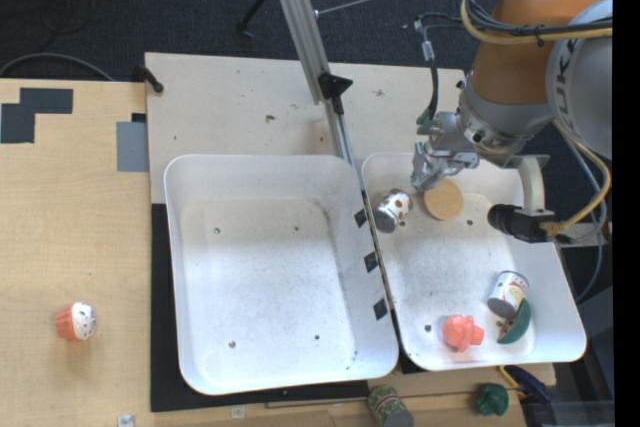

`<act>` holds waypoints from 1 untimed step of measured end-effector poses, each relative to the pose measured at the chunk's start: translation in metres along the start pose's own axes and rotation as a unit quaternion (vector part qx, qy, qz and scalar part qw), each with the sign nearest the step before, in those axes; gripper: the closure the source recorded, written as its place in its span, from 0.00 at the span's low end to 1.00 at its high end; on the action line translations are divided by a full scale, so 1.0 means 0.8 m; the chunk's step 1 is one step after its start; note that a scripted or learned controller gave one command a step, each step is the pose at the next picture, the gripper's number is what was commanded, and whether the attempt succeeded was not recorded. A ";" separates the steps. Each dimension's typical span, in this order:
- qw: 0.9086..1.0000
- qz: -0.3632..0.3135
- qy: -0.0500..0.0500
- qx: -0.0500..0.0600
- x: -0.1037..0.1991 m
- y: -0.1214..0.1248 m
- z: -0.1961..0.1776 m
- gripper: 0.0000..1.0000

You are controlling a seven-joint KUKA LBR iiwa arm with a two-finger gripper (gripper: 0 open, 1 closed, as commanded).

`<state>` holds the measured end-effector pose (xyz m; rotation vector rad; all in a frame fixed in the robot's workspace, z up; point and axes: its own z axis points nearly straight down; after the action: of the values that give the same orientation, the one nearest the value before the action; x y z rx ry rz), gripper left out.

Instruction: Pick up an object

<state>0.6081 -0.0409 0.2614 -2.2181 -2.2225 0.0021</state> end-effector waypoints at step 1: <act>1.000 -0.001 0.001 0.001 0.074 0.006 0.019 1.00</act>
<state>0.6124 0.0180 0.2464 -2.2134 -2.2222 0.0031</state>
